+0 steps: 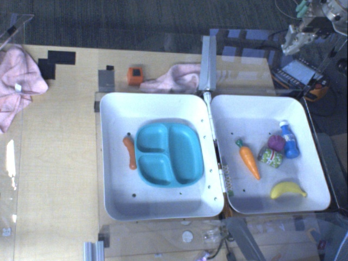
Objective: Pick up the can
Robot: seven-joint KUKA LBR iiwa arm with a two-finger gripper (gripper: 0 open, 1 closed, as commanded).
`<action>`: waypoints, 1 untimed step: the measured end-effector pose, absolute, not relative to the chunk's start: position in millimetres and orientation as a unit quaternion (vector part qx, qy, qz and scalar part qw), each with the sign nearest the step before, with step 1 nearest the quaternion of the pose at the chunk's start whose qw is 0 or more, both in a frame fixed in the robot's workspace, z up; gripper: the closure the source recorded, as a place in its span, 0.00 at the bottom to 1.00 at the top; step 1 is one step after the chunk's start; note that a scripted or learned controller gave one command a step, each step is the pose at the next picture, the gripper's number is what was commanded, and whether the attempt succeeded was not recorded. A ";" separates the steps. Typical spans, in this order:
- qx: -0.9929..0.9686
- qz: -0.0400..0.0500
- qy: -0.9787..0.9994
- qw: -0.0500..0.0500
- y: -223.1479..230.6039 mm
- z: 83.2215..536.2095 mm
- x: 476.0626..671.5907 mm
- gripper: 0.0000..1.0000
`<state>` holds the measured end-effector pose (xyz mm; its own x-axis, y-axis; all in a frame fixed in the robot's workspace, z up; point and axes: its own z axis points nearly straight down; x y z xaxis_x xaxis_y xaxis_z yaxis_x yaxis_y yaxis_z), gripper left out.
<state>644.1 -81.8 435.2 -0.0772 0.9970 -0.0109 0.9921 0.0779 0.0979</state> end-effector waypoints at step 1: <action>0.678 0.032 0.733 0.037 -81.7 435.1 644.1 0.00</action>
<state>644.1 -81.7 435.1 -0.0776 0.9969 -0.0109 0.9921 0.0783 0.0976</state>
